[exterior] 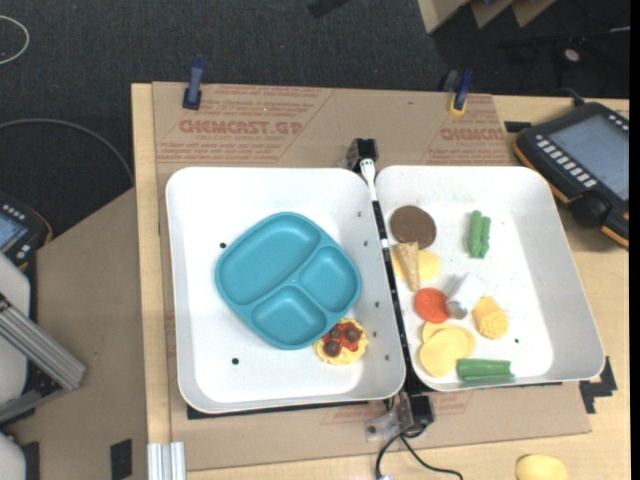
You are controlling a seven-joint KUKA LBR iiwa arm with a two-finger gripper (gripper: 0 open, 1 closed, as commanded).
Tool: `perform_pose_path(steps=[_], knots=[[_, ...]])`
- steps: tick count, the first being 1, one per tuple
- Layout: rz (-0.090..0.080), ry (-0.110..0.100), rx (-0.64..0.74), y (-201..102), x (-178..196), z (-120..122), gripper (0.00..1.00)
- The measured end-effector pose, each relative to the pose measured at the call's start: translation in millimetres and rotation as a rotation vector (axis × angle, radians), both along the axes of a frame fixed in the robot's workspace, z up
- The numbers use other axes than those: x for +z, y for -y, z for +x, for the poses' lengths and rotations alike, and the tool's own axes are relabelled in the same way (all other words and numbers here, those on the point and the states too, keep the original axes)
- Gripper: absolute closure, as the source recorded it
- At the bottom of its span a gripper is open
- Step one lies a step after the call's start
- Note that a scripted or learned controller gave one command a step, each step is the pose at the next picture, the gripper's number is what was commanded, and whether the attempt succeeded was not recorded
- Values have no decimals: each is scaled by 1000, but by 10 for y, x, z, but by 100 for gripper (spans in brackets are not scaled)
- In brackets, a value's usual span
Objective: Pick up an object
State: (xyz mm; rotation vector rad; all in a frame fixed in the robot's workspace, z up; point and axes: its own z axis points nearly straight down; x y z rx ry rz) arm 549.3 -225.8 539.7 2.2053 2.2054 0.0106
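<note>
Sitting side by side on the desk [300, 113], the left bin [195, 298] carries a blue divided plate [288, 280] with a small toy pizza [342, 342] touching its near right edge, and the right bin [535, 268] carries the loose toy food. There a brown disc [412, 225] lies near the far left corner above a cone wedge [408, 265], a green pickle [479, 234] stands apart to the right, and a red tomato slice [432, 304], an orange piece [490, 318], a yellow round [446, 348] and a green bean [484, 369] cluster toward the near edge. I cannot tell the state of the fingers.
</note>
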Motion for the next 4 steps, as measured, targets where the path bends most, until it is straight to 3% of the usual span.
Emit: perform_pose_path(steps=[1,2,3,4], knots=[[15,-31,-4,-14,-1037,-734,100],[7,-5,10,-618,19,-91,100],[14,-33,-7,-127,-1276,-540,100],[14,-22,11,-1120,-1201,-436,100]])
